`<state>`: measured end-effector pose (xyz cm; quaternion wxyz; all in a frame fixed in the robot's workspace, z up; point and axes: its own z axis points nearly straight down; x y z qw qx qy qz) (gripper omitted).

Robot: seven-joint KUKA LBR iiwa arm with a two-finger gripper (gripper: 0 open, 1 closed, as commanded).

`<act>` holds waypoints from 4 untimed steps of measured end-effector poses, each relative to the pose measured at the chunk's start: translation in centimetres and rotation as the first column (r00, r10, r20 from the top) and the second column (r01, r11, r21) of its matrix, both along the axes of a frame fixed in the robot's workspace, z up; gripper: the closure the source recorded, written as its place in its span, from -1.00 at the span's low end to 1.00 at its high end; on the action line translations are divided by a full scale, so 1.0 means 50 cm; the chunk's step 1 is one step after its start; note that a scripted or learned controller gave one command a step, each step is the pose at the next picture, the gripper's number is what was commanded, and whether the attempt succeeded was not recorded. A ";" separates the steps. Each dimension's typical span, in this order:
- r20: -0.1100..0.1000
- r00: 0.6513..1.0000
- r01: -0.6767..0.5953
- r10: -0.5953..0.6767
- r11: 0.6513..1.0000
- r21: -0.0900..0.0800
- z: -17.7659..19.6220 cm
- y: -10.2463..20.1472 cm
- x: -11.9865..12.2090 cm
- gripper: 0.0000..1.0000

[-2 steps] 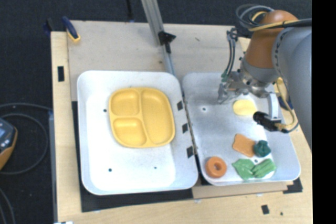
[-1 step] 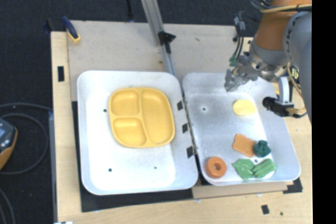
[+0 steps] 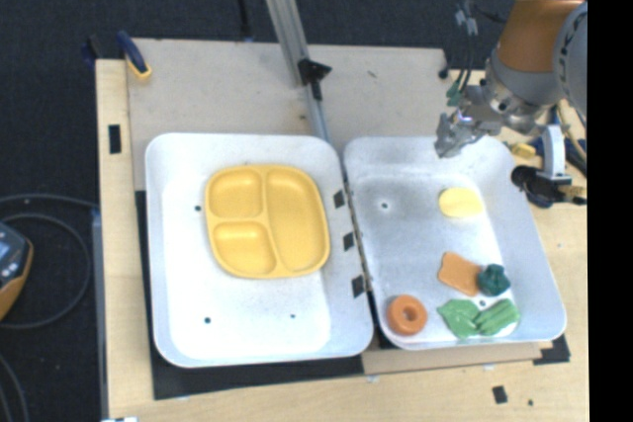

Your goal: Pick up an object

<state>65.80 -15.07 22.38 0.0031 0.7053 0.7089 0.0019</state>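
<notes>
Currently the end effector [image 3: 453, 141] is hovering over the right white bin's [image 3: 396, 232] far edge, grip state unclear; lowering straight onto the near pale-yellow round disc [image 3: 461, 203] is looking advisable.

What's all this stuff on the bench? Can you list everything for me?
bins: two, white, side by side on the bench
divided plate: one, yellow, in the left bin
round yellow piece: one, right bin, middle
orange slab: one, right bin, lower part
dark green lump: one, touching the slab
light green pieces: a cluster, right bin's near corner
orange ring: one, right bin's near edge
metal pole: one, silver, behind the bins
gripper: one, grey, above the right bin's far edge
</notes>
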 end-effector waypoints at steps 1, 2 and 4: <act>0.002 1.000 0.000 0.000 1.000 -0.001 0.132 -0.005 0.002 1.00; -0.004 1.000 -0.002 0.002 1.000 0.000 0.144 -0.007 0.004 1.00; -0.007 1.000 -0.001 0.001 1.000 0.003 0.118 0.177 -0.071 1.00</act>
